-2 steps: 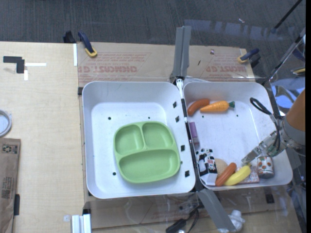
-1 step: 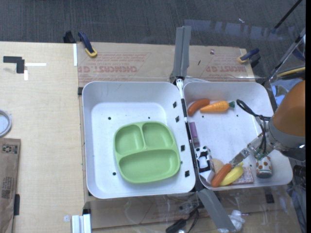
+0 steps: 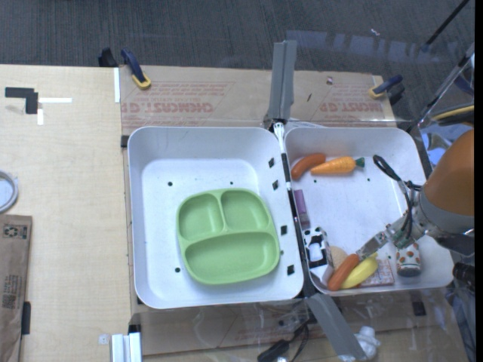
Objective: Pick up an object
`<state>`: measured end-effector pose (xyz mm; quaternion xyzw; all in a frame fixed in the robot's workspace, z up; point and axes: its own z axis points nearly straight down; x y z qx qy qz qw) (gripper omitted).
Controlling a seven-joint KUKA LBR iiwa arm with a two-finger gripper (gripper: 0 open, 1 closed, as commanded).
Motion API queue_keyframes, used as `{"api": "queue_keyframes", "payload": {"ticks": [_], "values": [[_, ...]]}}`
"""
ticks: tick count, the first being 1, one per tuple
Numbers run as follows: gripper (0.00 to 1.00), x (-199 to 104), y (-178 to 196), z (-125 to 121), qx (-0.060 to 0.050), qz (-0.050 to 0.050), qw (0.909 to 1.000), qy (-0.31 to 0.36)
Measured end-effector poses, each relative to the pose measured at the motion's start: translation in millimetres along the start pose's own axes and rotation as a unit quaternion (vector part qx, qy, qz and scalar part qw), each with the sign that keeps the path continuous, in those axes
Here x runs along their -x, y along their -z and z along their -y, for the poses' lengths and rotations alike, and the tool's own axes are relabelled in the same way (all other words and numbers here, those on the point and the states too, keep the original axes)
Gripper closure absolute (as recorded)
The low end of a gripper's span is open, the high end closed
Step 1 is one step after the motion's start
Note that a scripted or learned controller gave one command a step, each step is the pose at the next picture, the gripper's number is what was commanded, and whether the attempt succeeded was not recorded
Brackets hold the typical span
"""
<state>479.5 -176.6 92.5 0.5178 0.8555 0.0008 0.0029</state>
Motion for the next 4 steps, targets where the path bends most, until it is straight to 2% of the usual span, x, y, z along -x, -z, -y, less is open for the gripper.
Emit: {"api": "queue_keyframes", "payload": {"ticks": [1,2,3,4], "values": [[0.0,15.3,-0.4,9.4,-0.001,-0.001,0.9997,-0.025],[0.0,-8.9,-0.8,-12.5,-0.002,-0.002,0.9998,-0.019],[0.0,-6.5,4.3,-1.1,-0.003,-0.002,0.9951,-0.099],[0.0,35.7,-1.0,19.5,-0.002,-0.005,0.9951,-0.099]]}}
